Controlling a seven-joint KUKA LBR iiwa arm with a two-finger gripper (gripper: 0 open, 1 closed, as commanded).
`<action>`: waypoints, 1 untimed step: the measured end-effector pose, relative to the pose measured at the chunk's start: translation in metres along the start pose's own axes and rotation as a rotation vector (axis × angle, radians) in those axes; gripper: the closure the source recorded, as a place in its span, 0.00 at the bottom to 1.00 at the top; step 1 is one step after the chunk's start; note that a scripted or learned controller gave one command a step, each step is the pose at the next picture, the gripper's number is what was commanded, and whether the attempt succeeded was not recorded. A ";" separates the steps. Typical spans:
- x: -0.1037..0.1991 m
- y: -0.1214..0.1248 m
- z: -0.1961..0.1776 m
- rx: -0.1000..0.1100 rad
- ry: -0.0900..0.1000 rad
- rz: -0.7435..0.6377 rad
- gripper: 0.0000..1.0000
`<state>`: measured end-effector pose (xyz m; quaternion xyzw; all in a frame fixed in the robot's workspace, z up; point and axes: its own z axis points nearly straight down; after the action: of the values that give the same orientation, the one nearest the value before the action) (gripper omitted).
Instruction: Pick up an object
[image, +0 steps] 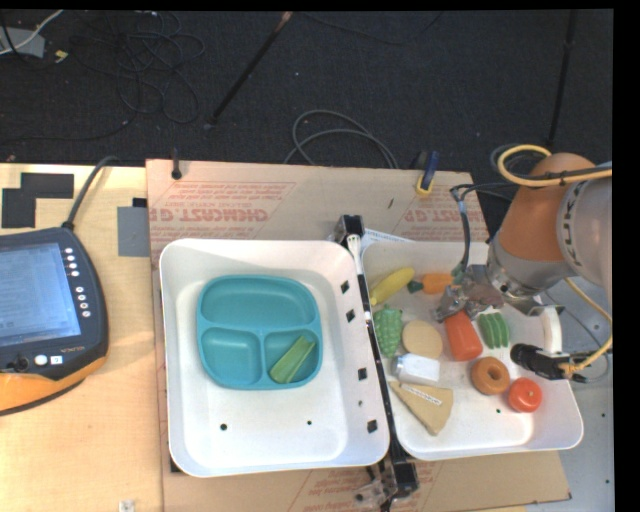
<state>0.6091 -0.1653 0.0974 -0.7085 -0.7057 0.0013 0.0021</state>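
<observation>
Arm (545, 225) reached in from right, over right bin (560, 425). Gripper (462, 300) sat low just above the orange-red cylinder (463, 338), w/ green ridged piece (493, 329) just beside it. Fingers were dark and blurred against wrist hardware; couldn't tell if apart or together, or whether touching cylinder. Banana (392, 284) and small carrot (436, 283) lay near. Left bin (190, 400) held teal divided tray (258, 330) w/ green slice (292, 359) in lower-right compartment.

Two bins (180, 300), one tray (215, 300), perhaps ten foods (490, 376).
</observation>
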 end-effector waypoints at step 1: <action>0.073 0.034 -0.044 -0.008 0.001 -0.010 1.00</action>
<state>0.6434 -0.0924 0.1418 -0.7049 -0.7093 -0.0017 -0.0005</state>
